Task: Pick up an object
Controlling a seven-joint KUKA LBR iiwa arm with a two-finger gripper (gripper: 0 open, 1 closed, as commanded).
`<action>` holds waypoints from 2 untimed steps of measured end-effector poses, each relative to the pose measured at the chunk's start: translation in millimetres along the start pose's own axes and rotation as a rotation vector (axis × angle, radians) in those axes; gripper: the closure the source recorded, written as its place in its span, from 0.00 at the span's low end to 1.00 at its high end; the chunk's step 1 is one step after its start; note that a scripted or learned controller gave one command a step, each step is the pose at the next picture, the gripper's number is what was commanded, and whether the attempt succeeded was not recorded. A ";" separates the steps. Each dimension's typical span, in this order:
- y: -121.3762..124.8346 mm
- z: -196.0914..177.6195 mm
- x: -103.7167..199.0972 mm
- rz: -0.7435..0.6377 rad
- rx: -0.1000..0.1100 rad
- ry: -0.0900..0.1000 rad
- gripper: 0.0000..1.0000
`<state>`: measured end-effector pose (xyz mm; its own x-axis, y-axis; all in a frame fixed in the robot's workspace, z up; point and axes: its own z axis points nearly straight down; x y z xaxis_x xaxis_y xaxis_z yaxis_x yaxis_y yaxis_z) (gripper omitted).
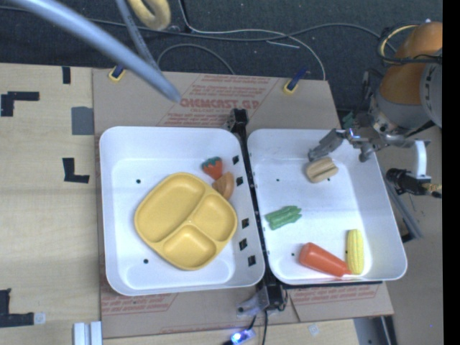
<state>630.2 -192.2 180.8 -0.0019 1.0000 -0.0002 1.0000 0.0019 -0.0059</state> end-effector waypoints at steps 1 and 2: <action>6.6 46.7 2.0 -0.001 -0.001 0.000 0.00; 7.7 33.3 2.4 -0.002 -0.005 -0.002 1.00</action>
<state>637.7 -189.8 147.4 -0.0040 1.0000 -0.0018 1.0000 0.0040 -0.0006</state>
